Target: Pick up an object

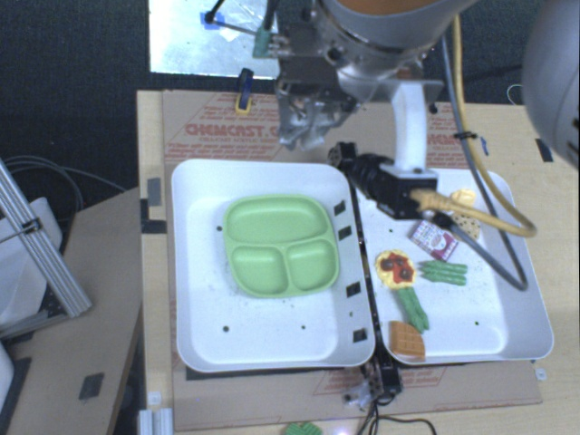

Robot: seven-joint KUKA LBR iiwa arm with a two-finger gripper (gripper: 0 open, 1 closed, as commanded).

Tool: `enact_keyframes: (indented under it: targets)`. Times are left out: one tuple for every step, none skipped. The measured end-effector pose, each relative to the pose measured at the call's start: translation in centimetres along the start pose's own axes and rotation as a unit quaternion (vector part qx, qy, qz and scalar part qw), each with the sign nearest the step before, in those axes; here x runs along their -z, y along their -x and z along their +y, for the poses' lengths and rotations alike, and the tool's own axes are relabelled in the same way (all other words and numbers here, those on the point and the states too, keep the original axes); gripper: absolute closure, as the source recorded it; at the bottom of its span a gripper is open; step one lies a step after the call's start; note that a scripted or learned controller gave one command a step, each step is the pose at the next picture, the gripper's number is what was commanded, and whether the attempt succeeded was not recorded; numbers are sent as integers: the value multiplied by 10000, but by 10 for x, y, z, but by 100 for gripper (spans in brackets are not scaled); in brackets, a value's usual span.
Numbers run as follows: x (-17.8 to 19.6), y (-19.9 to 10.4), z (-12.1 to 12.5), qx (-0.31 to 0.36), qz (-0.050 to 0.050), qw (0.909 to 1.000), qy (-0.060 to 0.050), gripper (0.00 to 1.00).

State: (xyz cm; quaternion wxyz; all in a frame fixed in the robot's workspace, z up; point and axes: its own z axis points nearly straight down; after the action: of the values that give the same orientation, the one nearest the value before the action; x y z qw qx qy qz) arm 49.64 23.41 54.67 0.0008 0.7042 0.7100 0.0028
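My gripper hangs high over the back edge of the left bin, with nothing visibly in it. A light green divided plate lies in the middle of that bin. The right bin holds small toy foods. These are a yellow piece with red topping, green beans, a green pickle-like stick, a brown waffle at the front edge, a maroon packet and a pale yellow piece at the back. The arm's grey and orange body hides the right bin's far corner.
A yellow cable loops over the back of the right bin. A low divider with black clips separates the bins. Cardboard lies under both bins. A yellow-blue clamp stands behind the left bin. A metal frame rises at the left.
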Motion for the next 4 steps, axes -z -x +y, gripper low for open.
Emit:
enact_keyframes:
  targets:
    - [-272,1,-13,-38,-46,9999,-95,100]
    - [-277,45,-11,-56,-17,10000,-32,100]
    - [-291,144,10,-87,-29,10000,-21,100]
    - [-369,75,-15,0,-9,10000,-70,100]
